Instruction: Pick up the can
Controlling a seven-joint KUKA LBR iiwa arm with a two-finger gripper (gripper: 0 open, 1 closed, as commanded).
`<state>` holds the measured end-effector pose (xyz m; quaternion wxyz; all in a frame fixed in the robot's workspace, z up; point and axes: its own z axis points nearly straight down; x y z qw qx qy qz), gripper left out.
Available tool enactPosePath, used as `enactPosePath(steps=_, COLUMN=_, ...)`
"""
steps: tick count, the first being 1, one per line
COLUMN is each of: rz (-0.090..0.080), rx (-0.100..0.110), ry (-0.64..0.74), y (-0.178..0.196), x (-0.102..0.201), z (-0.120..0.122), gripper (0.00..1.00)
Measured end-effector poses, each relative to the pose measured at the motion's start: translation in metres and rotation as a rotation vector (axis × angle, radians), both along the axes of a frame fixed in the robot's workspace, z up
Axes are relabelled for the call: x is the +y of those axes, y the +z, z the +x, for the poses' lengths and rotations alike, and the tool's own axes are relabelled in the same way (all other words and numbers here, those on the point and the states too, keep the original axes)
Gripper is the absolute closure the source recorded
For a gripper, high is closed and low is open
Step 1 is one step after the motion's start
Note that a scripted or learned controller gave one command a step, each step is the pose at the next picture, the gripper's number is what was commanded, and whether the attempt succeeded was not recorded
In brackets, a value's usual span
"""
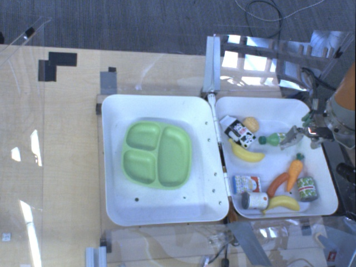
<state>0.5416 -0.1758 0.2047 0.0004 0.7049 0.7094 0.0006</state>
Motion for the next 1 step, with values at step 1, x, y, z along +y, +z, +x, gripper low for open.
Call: enactPosePath(steps=1, rz=-0.001, rx=-0.001, ry=0.011, y=-0.0480, x=-0.0300, z=-0.0538, gripper=0.00)
